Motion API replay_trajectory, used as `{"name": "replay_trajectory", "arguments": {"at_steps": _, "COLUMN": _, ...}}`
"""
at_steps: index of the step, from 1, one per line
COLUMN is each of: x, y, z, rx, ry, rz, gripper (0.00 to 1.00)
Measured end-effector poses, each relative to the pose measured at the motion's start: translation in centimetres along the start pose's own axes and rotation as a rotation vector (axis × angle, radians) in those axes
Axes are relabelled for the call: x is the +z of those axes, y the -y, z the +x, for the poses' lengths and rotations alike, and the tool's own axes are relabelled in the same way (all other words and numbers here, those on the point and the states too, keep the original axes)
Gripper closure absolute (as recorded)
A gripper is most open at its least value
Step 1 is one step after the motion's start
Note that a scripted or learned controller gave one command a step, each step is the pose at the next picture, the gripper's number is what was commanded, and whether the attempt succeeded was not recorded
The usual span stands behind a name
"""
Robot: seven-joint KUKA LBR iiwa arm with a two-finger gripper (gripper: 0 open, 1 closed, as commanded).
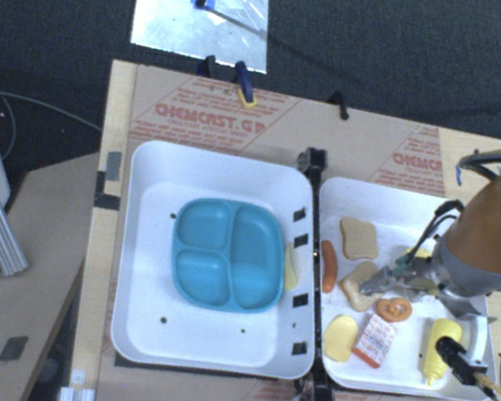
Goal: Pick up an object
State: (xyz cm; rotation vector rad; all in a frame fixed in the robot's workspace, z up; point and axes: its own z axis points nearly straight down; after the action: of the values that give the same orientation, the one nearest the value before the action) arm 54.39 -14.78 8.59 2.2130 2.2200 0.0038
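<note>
My gripper (380, 281) hangs low over the middle of the right bin (393, 202), reaching in from the right below the grey and orange arm (492, 235). Its tip is over a tan bread piece (356, 287) and just above a small brown donut (393, 310). I cannot see anything held in it. Around it lie a toast slice (357, 236), an orange sausage (328, 267), a pale yellow round piece (339, 337), a red and white packet (375, 341) and a yellow bottle (438, 350).
The left bin (168, 181) holds a blue divided plate (227, 253) with a pale yellow piece (292, 266) at its right side. A black-clipped divider (310, 252) separates the bins. A black part (454, 358) of the arm overlaps the yellow bottle.
</note>
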Motion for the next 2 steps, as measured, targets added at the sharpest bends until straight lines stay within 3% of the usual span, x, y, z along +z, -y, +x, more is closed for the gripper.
{"name": "replay_trajectory", "arguments": {"at_steps": 1, "x": -0.2, "y": -1.0, "z": 1.4, "rx": 0.000, "ry": 0.001, "rz": -0.003, "gripper": 0.00}}
{"name": "replay_trajectory", "arguments": {"at_steps": 2, "x": -0.1, "y": 3.6, "z": -0.7, "rx": 0.006, "ry": -0.002, "rz": 0.002, "gripper": 0.00}}
